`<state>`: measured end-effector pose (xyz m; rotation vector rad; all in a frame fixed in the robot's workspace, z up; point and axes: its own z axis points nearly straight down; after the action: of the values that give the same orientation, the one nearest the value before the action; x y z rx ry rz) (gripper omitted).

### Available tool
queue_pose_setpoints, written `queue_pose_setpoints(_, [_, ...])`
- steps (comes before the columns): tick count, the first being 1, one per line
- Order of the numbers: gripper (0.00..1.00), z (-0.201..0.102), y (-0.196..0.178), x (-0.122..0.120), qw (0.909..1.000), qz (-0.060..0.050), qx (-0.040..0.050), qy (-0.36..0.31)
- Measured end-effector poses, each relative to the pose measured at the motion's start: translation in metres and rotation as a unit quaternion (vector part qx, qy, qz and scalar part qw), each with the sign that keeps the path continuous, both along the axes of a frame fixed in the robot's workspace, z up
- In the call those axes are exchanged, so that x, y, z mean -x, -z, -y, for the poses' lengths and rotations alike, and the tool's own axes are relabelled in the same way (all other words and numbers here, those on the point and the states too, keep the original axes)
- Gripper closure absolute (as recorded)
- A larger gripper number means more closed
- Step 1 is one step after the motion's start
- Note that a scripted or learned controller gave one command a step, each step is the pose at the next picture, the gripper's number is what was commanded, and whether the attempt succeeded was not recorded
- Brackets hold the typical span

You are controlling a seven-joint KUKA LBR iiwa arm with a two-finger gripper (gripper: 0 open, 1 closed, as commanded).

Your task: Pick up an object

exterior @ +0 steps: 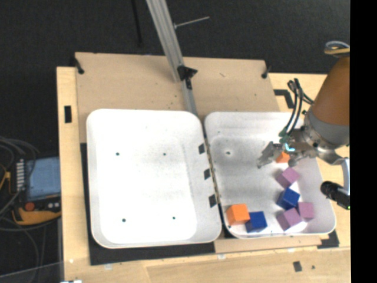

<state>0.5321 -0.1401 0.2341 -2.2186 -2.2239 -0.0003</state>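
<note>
Over the right bin (247,125), the gripper (275,153) sits closed on a small orange block (283,156). Can't tell which way it points. Loads of bare floor to its left.

Small orange block (284,156) at hand (277,154), right bin (235,134).

The tan counter (135,81) carries two white bins touching side by side: a left bin (147,175) and a right bin (241,134), over a dark mat (147,252).

Blocks (288,196) crowding right bin (235,128) (seemingly).
</note>
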Motion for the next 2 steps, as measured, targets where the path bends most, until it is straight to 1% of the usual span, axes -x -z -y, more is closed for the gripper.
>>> queue_pose_setpoints(1, [0.00, 0.000, 0.000, 0.000, 1.0000, 0.001, 0.0002, 0.002])
queue_pose_setpoints(2, [0.00, 0.011, 0.056, -0.003, 1.0000, -0.002, 0.0006, 0.002])
